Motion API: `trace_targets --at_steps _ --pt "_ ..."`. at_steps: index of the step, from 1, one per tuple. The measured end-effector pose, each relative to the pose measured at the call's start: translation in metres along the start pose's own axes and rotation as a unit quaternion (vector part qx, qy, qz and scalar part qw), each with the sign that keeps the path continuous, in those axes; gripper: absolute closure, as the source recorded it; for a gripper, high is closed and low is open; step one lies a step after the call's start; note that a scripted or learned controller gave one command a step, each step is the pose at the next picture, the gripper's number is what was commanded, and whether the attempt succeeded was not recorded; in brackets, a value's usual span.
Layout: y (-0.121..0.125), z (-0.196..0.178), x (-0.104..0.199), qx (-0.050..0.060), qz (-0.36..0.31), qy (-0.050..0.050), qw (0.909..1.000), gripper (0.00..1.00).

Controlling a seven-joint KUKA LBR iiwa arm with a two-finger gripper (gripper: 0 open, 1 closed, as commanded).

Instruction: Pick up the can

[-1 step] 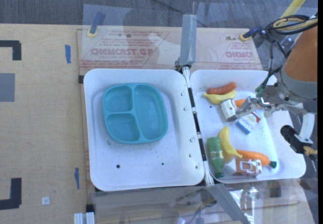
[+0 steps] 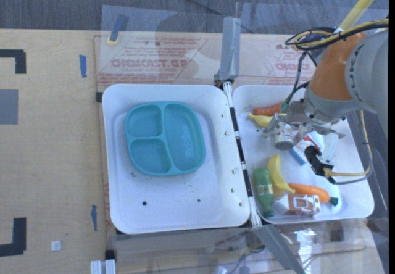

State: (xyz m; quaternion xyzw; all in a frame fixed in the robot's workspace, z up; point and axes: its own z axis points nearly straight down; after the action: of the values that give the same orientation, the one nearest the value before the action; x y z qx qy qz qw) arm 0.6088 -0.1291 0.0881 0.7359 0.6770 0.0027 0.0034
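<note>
The can (image 2: 284,141) is a small silver-grey cylinder in the upper middle of the right bin (image 2: 361,205). My gripper (image 2: 286,131) hangs straight over it at the end of the grey arm with the orange band, and its body hides the can's top. The gripper looks to be touching or just above the can. From this view I cannot make out whether the can is gripped.
Around the can lie a yellow banana-like piece (image 2: 261,120), a red-orange piece (image 2: 266,110) and a blue-white tube (image 2: 299,154). Nearer the front are a banana (image 2: 279,175), a green bottle (image 2: 264,190), a carrot (image 2: 310,191) and a small carton (image 2: 300,205). The left bin (image 2: 123,211) holds a teal divided plate (image 2: 165,138).
</note>
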Motion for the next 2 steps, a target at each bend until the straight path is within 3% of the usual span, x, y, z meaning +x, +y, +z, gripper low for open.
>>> trace_targets --at_steps 1,2 --pt "-0.016 -0.051 0.017 0.004 0.081 0.000 0.9967 0.00" --pt "-0.034 -0.008 0.002 -0.007 0.077 0.001 0.9970 0.00"
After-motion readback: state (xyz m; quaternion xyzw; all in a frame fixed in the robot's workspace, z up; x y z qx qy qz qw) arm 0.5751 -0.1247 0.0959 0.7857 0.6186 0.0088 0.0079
